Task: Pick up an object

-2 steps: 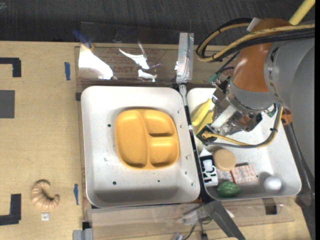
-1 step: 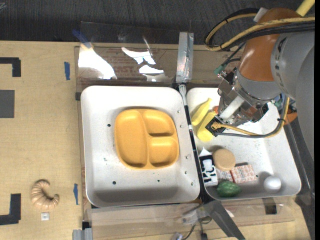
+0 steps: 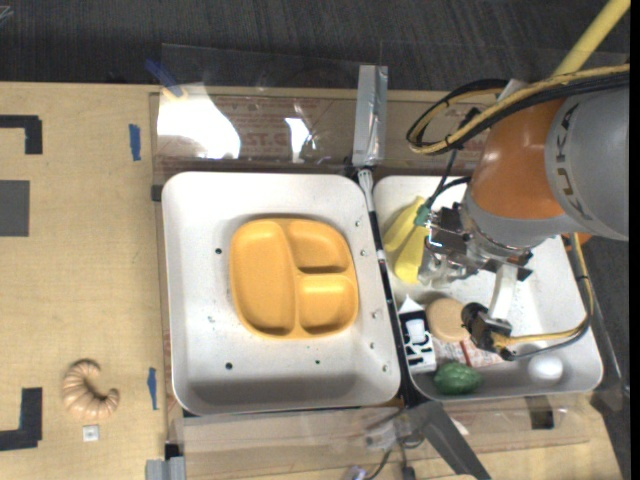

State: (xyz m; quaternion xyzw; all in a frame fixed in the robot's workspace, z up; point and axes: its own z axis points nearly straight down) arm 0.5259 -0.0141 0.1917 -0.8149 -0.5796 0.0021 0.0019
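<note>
Down over the right bin [image 3: 570, 353], arm wrist low, gripper [image 3: 447, 268] buried among the clutter near the bin's left wall. Cannot tell whether anything sits in its grasp: the wrist body and cables mask the tool's working end.

Candidates for the pick, all in the right bin: a yellow soft object [image 3: 405, 238] at about 10 o'clock from the gripper, touching or nearly touching it; a round tan lid or disc [image 3: 445, 318] at 6 o'clock, just below; a black-and-white printed box [image 3: 417, 341] at 7 o'clock against the bin wall; a green rounded item [image 3: 458, 378] further toward 6 o'clock at the bin's near edge.

In the left bin [image 3: 190, 298], a yellow divided tray [image 3: 290, 273], well apart at 9 o'clock. On the bench [image 3: 70, 268], a tan curled toy [image 3: 88, 390], far off at 8 o'clock.

To do this step well, probably: commit to one target, the yellow object being nearest. Centre over its bulk, away from the bin wall. Descend straight, close fully before lifting, then rise vertically. Likely hazard: crowding, with neighbours pressed close and a dangling cable [image 3: 530, 343] near the tan disc.
</note>
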